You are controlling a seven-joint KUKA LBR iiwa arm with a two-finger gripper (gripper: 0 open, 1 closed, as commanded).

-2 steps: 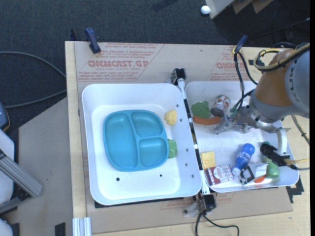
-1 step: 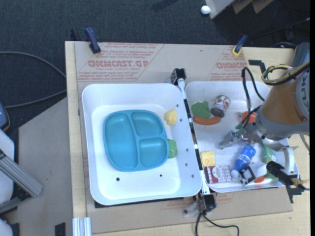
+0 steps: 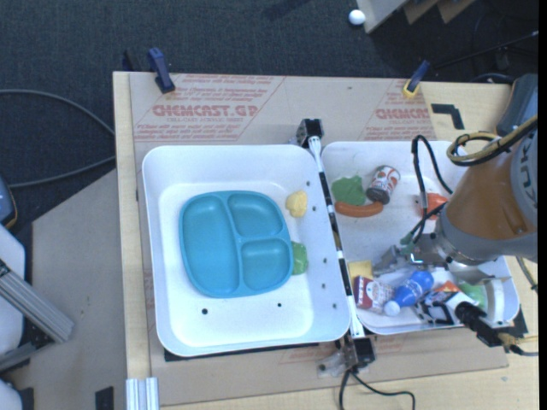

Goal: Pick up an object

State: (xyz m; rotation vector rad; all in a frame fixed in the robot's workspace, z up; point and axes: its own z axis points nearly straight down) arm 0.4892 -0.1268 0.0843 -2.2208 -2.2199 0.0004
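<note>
Blue bottle (image 3: 414, 287) with the white cap lies on its side at the near end of the right bin (image 3: 342, 156), just under the pincer (image 3: 408, 261); can't tell how wide that's set, so no clue if it's grabbing. Beside it sits a red-and-white packet (image 3: 367, 293); a small can (image 3: 384, 183) and green-orange toy (image 3: 352, 196) lie further back; the blue divided tray (image 3: 237, 243) has the left bin (image 3: 162, 254), probably just kept apart as clutter.

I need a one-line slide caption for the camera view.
Arm's tool low in the right bin among small items; blue divided plate in the left bin.

Arm (image 3: 491, 203) over right bin (image 3: 402, 154); blue tray (image 3: 237, 243) in left bin (image 3: 171, 314).
</note>
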